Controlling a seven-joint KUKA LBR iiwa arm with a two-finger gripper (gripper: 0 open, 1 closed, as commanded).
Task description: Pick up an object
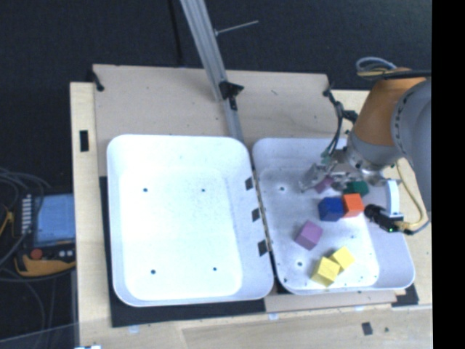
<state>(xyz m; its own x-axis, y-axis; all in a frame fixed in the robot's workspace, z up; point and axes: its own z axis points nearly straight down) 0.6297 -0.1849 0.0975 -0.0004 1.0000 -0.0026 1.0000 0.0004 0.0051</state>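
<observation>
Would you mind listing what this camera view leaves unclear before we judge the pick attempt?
- Gripper: too small and blurred in the camera view to judge its grip.
- Green block: mostly hidden under the wrist; just an edge shows beside the orange block.
- Pinkish thing at the fingertips: blurred, identity unclear.
- Arm: cut off by the right edge.

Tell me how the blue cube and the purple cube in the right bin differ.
The blue cube is dark blue; the purple cube is pale violet. The blue cube touches an orange cube beside it; the purple cube sits alone, apart from others. The blue cube lies nearer the gripper. Both are small cubes of similar size in the right bin.
</observation>
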